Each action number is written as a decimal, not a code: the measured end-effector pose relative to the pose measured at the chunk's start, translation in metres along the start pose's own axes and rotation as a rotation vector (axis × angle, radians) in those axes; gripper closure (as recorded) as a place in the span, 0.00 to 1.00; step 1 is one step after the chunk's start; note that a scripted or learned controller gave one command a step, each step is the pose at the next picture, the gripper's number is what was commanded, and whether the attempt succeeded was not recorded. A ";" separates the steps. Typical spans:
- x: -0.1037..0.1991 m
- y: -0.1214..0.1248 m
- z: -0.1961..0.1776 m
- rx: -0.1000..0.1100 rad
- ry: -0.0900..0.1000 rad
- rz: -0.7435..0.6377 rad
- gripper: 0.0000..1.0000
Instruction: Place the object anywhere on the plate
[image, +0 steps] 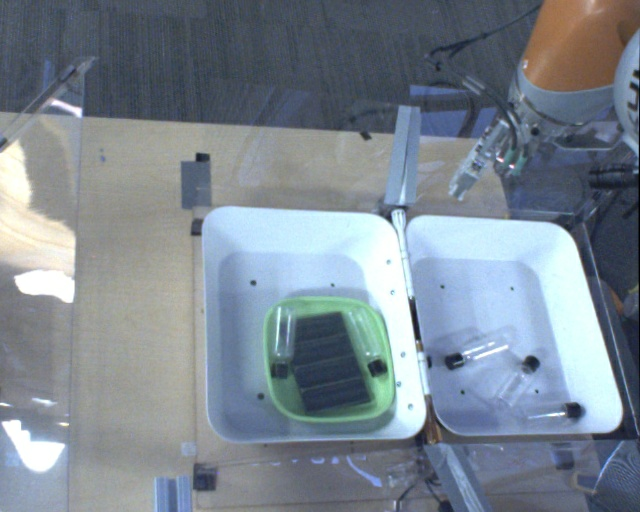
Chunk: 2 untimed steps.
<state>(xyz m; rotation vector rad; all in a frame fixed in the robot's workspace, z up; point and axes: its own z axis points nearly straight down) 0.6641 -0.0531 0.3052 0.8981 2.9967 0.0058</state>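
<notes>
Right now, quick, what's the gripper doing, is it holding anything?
Gripper: up beyond the right bin's far edge, nothing seen in it; open or shut cannot be told.

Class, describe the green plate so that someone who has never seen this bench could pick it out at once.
Two white bins sit side by side; take the left bin. Low in it, toward the near wall, lies the green plate, a rounded square with a dark ribbed block on it. It is the one green thing here: the right bin holds clear vials with black caps.
</notes>
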 end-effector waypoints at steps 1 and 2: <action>0.039 0.031 0.099 0.001 0.005 -0.091 1.00; 0.056 0.058 -0.005 -0.002 0.001 -0.163 1.00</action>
